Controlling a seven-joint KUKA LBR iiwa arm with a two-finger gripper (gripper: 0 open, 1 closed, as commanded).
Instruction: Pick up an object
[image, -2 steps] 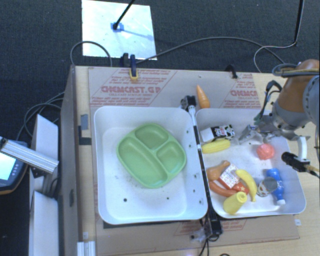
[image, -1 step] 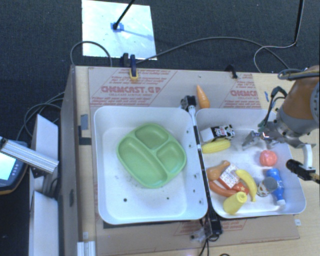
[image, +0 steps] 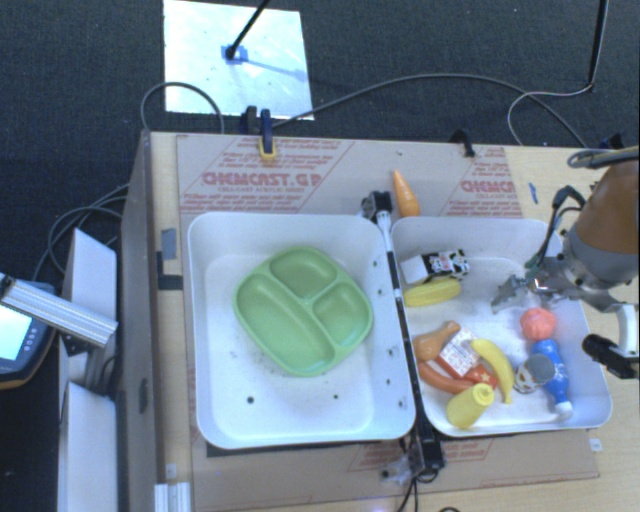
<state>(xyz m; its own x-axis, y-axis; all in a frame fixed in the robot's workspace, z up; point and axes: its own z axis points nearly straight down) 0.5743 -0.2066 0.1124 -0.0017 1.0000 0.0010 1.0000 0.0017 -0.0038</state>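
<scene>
- The gripper (image: 515, 290) hangs low over the right bin (image: 500, 238), near its right wall, with the grey arm (image: 610, 225) reaching in from the right above it.
- Its metal tips look slightly spread and nothing sits between them, though at this size I cannot tell for certain whether they are apart or together.
- The nearest candidate to pick is the orange-pink ball (image: 538, 323), just below and to the right of the gripper and close to the bin wall.
- Just beneath the ball lies a blue bottle (image: 551, 372) with a white cap, next to a small dark round item I cannot identify.
- Further left in that bin sit a yellow banana (image: 496, 365), a toy carrot (image: 445, 378), a yellow cup (image: 470, 406), a small red-and-white packet (image: 459, 353) and, higher up, a black-and-white toy cow (image: 436, 265) over a yellow piece (image: 432, 293).
- To do this well, I'd judge the gripper should centre over the ball and come straight down, since a round thing rolls off a skewed pinch.
- The right wall crowds the ball, so the finger on that side has little room; the bare floor to the ball's left and above it gives the best approach.
- The left bin (image: 215, 330) holds a green divided plate (image: 303, 310), well apart from the action.
</scene>
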